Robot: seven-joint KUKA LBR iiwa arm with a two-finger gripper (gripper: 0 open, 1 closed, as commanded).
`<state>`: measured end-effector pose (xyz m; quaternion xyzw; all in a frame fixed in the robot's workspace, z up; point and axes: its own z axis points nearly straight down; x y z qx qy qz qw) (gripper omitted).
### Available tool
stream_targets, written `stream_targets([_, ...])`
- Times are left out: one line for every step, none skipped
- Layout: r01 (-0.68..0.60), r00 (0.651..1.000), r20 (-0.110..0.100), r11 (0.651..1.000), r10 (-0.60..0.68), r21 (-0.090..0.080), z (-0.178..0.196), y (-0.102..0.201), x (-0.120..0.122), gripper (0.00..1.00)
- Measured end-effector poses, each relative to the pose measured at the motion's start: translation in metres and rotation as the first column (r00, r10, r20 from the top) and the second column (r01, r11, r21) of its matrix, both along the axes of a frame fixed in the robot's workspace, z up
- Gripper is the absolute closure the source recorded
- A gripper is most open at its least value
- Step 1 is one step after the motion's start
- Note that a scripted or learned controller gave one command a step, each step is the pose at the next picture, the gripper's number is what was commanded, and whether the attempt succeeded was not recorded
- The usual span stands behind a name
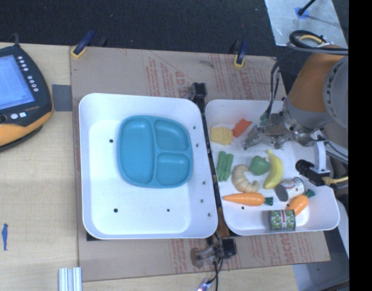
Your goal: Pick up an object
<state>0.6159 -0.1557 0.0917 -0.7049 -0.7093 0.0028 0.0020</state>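
Nearest the camera, a green can point(282, 219) is seen at the front rim of the right bin point(331, 220), beside two carrots point(243, 199). Farther back, the gripper point(257, 139) is held low over the bin's rear, its fingers spread and nothing between them. A banana point(274, 169) and green pepper point(259, 165) lie just in front of it, an orange wedge point(241, 127) and corn point(221, 135) to its left. A blue divided plate point(154, 151) is set in the left bin point(98, 214).

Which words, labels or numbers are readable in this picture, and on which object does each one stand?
None can be read.
Cardboard sheet: red printed lettering, too blurred to read.
Handheld pendant: text on its screen, too small to read.
Green can: its label is too small to read.
White can: label blurred, unreadable.
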Motion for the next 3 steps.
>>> stream_targets([0.001, 1.0, 0.004, 1.0, -0.001, 0.001, 0.0, -0.006, 0.03, 0.0])
stream_targets([-0.001, 1.0, -0.012, 1.0, 0.001, 0.024, 0.0, -0.034, 0.04, 0.0])
stream_targets([0.002, 1.0, 0.001, 1.0, -0.002, 0.002, 0.0, 0.002, 0.04, 0.0])
